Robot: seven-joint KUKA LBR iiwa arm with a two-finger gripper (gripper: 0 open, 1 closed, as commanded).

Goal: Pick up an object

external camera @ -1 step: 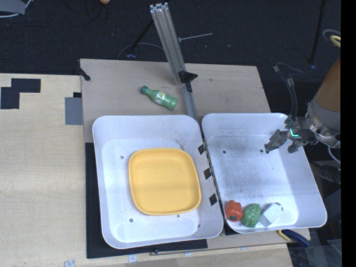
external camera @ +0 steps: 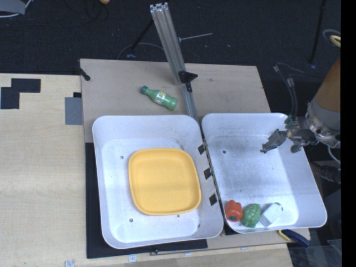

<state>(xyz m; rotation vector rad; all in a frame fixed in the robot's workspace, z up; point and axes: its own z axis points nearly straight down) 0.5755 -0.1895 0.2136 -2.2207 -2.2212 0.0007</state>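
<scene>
Object candidates, right bin [external camera: 311,188]: three small items clustered in its near corner. I list a red pepper-shaped piece [external camera: 233,210] nearest the divide between the bins, a green lumpy piece [external camera: 251,215] touching it on the far side from that divide, and a small white-and-grey piece [external camera: 271,213] just beyond the green one, against the bin's near wall. All three rest on the bin floor, well apart from the tool.

Tool [external camera: 282,139]: I see it over the right bin's far right part, close to the rim, reaching in from the arm's side. Its dark fingers point toward the bin's middle and nothing sits between them; I cannot tell how wide they stand.

Left bin [external camera: 105,149]: touching the right bin along their shared edge. It carries one yellow plate [external camera: 164,181], lying flat near its middle.

Desk [external camera: 233,88]: beyond the right bin, a green bottle [external camera: 159,98] lies on its side, outside both bins, past the left bin's far rim. A slanted metal rail [external camera: 172,40] rises behind the bins, near the bottle.
</scene>
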